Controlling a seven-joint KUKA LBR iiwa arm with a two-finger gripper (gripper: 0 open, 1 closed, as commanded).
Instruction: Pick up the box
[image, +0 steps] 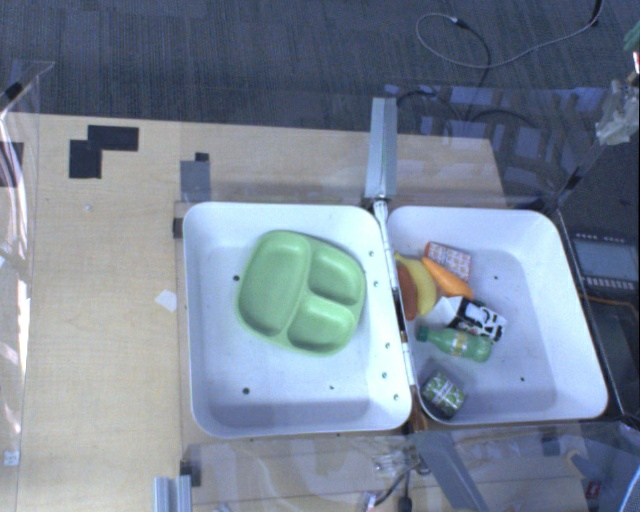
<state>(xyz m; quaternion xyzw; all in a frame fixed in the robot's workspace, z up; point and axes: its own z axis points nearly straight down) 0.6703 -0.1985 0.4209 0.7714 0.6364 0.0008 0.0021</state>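
Observation:
A small flat box (448, 260) with a red-brown and white face lies in the right bin (540, 300), near its upper left part, just above an orange carrot-shaped piece (446, 278). Around it sit a yellow banana-like item (420, 285), a black-and-white patterned carton (476, 319), a green bottle (456, 343) lying on its side and a dark round can (442, 393).
The left bin (215, 390) holds a green divided plate (300, 291). A metal post (380, 150) rises between the bins at the back. Cables lie on the dark floor (470, 40) beyond the bench. Glass panels edge the bench at left and front.

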